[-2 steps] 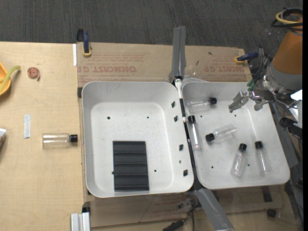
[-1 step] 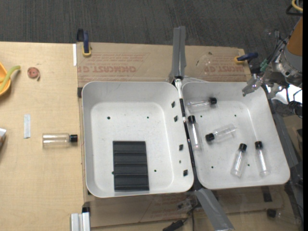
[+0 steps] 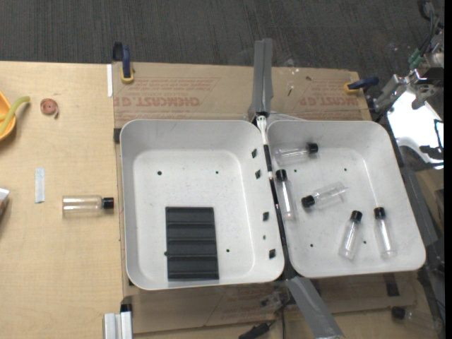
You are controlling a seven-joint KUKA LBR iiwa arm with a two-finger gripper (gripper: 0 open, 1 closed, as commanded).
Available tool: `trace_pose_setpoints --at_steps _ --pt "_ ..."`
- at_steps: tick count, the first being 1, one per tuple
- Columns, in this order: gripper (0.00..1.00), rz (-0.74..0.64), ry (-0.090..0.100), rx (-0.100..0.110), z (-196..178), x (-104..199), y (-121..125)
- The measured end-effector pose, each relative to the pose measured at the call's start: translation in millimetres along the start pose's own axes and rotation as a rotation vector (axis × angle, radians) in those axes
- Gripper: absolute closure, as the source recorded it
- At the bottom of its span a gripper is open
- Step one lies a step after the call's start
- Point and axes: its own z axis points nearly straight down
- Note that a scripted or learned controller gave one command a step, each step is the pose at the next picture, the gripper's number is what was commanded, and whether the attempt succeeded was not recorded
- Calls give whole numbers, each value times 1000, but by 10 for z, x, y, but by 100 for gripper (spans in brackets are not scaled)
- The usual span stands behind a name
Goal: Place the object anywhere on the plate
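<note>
A black ridged rectangular plate [image 3: 191, 243] lies flat in the left bin [image 3: 141, 143], near its front wall. The right bin [image 3: 381, 143] holds several clear vials with black caps, all lying on their sides. One vial [image 3: 296, 150] lies at the back left. Another vial [image 3: 284, 195] rests along the left wall. A third vial [image 3: 325, 195] lies near the middle. Two more, a vial [image 3: 351, 233] and a vial [image 3: 383, 232], lie side by side at the front right. Nothing rests on the plate.
On the wooden bench left of the bins lie a loose clear vial [image 3: 86, 203], a small pale strip [image 3: 39, 186], a brown disc [image 3: 48, 106] and a yellow object [image 3: 7, 115]. Blue clamps [image 3: 123, 58] hold cardboard behind the bins. Cables and hardware [image 3: 417, 69] crowd the upper right.
</note>
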Motion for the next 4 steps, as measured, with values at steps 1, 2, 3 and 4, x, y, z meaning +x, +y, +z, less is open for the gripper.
trace_pose_setpoints --at_steps 1,2,3,4 --pt "0 133 1 1 -1380 -51 -3" --pt "0 607 0 5 -1445 348 24" --pt "0 844 0 5 -1445 53 4" --pt "0 999 -1 7 -1437 -3 -101"
